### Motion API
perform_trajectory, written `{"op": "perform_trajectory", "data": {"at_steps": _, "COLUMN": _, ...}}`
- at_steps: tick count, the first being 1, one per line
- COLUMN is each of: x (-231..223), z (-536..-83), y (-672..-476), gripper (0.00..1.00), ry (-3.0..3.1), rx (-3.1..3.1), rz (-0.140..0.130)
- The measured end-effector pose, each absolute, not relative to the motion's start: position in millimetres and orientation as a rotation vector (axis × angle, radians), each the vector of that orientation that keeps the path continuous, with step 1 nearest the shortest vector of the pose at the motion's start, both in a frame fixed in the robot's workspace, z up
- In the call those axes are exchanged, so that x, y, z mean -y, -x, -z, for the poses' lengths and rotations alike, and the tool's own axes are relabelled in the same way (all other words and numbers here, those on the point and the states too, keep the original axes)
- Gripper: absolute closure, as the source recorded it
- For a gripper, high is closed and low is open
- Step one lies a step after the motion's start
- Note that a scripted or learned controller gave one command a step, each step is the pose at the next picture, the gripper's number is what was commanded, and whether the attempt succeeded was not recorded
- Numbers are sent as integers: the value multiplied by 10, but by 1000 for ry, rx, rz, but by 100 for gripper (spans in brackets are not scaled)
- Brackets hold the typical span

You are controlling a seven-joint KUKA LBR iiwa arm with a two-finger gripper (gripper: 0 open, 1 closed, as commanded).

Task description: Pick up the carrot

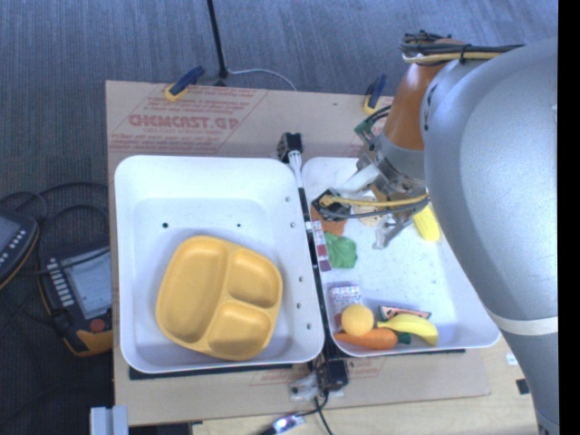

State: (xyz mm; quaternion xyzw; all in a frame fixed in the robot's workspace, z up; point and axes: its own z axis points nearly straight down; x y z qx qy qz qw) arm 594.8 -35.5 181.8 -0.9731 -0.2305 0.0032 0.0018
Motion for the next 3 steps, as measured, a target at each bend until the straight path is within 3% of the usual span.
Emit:
{"op": "perform_trajectory", "data": {"at_steps": 1, "x": 1024, "z": -1063, "y": -5723, "gripper": 0, "ry": 3083, "rx": 593, "rz": -27}}
{"op": "perform_trajectory", "data": {"at_steps": 2, "x": -148, "z": -1849, "y": -5409, "gripper": 0, "ry": 3028, "rx": 815, "rz": -2}}
{"op": "perform_trajectory", "data": {"at_steps": 3, "x": -106, "z": -1898, "y": -5386, "gripper": 100, "ry": 3030, "rx": 809, "rz": -22}}
